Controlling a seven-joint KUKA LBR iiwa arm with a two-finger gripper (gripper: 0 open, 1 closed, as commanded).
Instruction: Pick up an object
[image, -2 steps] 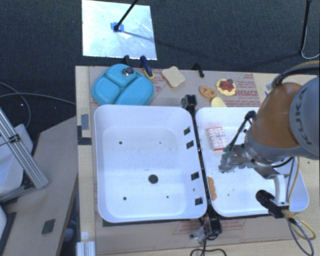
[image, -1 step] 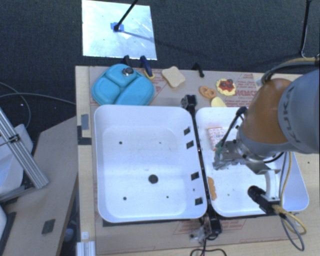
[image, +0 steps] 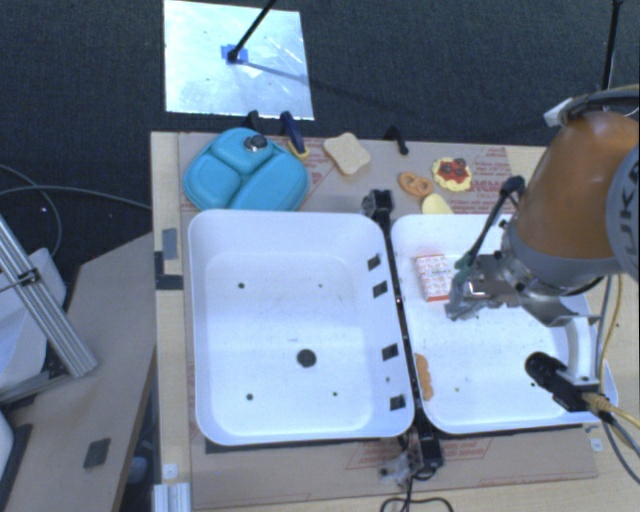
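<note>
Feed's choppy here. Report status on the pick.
Gripper low in right bin, nothing visibly held. Small red-and-white box beside it, unlifted. Orange piece at bin's left wall.

Carton (image: 433, 276) in right bin (image: 500, 400), apparently.

No text is reading clearly anywhere. Small red-and-white box (image: 433, 277) in right bin (image: 500, 405) is showing print too blurred to make out. Bench (image: 330, 165) is carrying faint reddish markings along its cardboard edge, also unreadable.
</note>
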